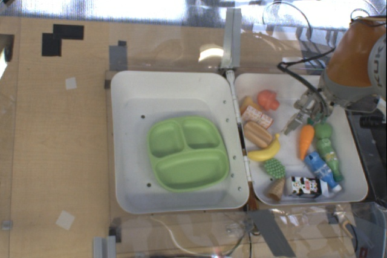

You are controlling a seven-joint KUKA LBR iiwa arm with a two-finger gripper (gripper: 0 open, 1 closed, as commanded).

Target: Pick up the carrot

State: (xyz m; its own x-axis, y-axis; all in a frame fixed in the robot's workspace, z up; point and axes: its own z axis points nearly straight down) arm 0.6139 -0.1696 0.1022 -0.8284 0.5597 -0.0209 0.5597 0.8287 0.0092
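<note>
wooden bench (54, 148) carries two white bins, the left bin (130, 190) holding a green divided tray (188, 153), the right bin (357, 181) crowded with toy food, so the grey arm (357, 66) reaches over that one. its gripper (304, 113) hovers just above the carrot's leafy end, apparently lining up a grasp; whether the jaws are spread or closed i cannot tell. the carrot (306, 141) lies free: small, orange, tapered, green-topped, between a yellow banana (266, 152) and a green bottle (327, 151).

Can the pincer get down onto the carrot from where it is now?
Probably yes. The pincer hovers just up-left of the carrot, whose top lies uncovered. The green bottle sits close on its right, so finger room there looks tight.
</note>
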